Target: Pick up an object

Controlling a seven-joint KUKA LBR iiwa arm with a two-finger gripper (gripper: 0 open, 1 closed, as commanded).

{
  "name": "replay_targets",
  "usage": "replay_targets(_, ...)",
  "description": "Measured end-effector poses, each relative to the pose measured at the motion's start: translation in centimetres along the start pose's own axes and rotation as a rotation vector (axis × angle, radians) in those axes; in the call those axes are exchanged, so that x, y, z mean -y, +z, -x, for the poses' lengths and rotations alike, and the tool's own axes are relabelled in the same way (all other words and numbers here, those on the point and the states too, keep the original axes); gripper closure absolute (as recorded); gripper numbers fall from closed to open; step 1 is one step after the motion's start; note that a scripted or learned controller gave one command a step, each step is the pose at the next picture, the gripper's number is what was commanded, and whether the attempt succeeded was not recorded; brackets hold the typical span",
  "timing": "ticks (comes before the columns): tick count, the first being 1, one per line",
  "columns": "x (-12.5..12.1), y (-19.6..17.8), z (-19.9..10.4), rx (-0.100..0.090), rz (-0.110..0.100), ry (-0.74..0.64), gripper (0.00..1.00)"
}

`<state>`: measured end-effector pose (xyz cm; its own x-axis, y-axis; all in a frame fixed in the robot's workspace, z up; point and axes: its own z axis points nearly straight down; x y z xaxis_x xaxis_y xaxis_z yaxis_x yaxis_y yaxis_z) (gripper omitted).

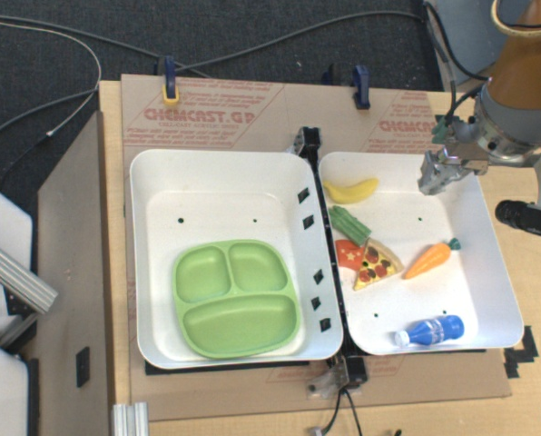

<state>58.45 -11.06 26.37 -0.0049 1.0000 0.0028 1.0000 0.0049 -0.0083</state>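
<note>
The right bin (485, 263) holds several toy items. A yellow banana (352, 190) lies at its far left, with a green vegetable (350, 222) just below it. A red tomato piece (347, 253) and a pizza slice (378, 264) sit mid-left. An orange carrot (428, 260) lies in the middle and a blue bottle (429, 331) at the near edge. My gripper (434, 178) hangs over the bin's far right corner, above and right of the carrot. Nothing shows beneath it.
The left bin (216, 198) carries a green divided plate (237, 298) in its near half. A black divider (318, 234) runs between the bins. Two clamps (170, 80) (361, 87) grip the cardboard's far edge. Cables cross the dark floor behind.
</note>
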Motion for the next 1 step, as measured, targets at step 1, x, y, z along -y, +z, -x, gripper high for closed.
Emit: replay_targets(1,1.16,0.43,-4.50,0.001,0.000,0.000,1.00)
